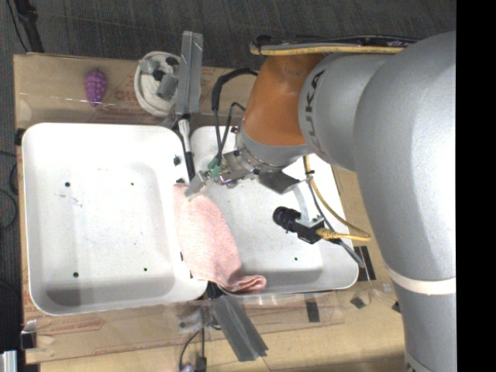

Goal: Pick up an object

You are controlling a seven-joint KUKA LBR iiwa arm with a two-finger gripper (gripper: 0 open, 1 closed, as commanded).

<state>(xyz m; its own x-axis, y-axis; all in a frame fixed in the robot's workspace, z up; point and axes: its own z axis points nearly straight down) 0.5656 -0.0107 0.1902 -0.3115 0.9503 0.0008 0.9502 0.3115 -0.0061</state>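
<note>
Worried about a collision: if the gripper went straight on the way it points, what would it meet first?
Probably the pink cloth, whose top edge lies right under the gripper; depth is unclear from this view.

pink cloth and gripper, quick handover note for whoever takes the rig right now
Gripper: down at the far end of the pink cloth; whether it has a hold cannot be told.
Pink cloth: lying along the left side of the right bin, lapping the rim it shares with the left bin.
Done: the arm has reached the cloth.
Left: confirm a hold, then lift the cloth off the bin.
</note>
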